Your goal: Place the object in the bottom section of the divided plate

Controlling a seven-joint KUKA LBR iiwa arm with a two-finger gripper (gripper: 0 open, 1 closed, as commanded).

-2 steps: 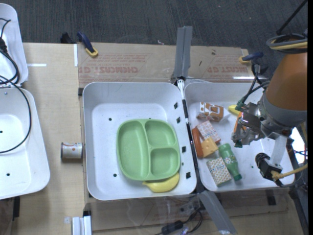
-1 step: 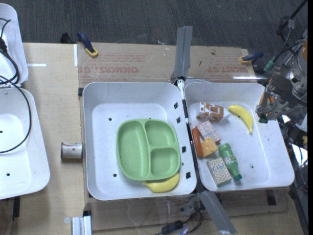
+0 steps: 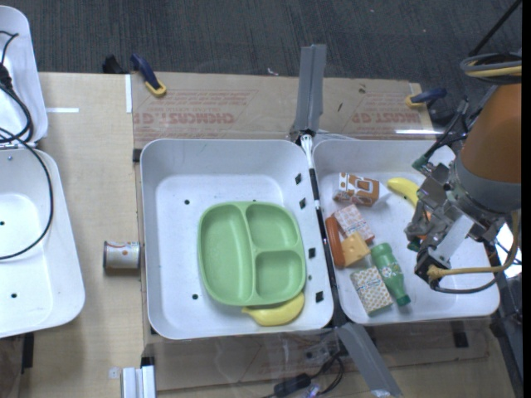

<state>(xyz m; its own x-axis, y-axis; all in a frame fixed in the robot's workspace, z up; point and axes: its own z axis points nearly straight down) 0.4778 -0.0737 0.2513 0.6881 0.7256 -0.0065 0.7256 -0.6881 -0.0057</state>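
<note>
A light green divided plate point(image 3: 249, 251) lies in the left bin point(image 3: 170, 222), with one long section on its left and two smaller ones on its right. A yellow banana-like piece point(image 3: 278, 312) pokes out from under the plate's near edge. The right bin point(image 3: 465, 301) holds several toy foods: a brown and white carton point(image 3: 358, 189), a yellow banana point(image 3: 404, 191), a pink packet point(image 3: 353, 220), an orange cheese wedge point(image 3: 355, 249), a green bottle point(image 3: 388, 274) and a patterned box point(image 3: 370, 290). My gripper point(image 3: 417, 235) hangs over the right bin, just right of the bottle.
A small can point(image 3: 122, 255) lies on the bench left of the left bin. A grey divider post point(image 3: 311, 89) rises between the bins at the back. Blue and yellow clamps point(image 3: 148, 75) sit at the bench's far edge. White tubs point(image 3: 33, 247) stand at the far left.
</note>
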